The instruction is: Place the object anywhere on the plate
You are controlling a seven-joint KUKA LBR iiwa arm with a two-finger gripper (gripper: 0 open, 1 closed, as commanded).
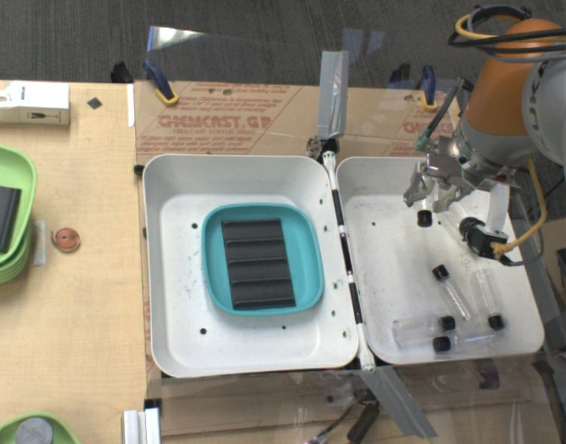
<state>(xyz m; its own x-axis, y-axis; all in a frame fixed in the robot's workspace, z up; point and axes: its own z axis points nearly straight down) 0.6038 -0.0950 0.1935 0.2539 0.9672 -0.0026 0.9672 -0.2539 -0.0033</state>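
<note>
Across the wooden tabletop (79, 340) sit two shallow white bins side by side, the left bin (172, 248) and the right bin (385, 248), touching along their middle edge. Cardboard (227, 118) with red print lies under their far side. My arm (514, 81), grey with its orange band, comes in from the right over the far right corner of the right bin.

At the middle of the left bin lies the teal plate (214, 266), and a black ridged slab (257, 264) fills its well. At the left edge of the tabletop stands a stack of green dishes (19, 169), well apart from both bins.

My fingers (431, 202) hang over the far part of the right bin, well apart from the plate. From this slant I cannot tell how far open they stand, nor whether they have hold of anything.

The clear tubes with black caps lie in the near right part of the right bin: one tube (459, 294) runs at an angle, another (431, 331) lies flat near the near wall. None of them touches the plate.

A white box (29, 103) rests at the far left, and a small reddish disc (67, 239) sits just beside the green dishes.
</note>
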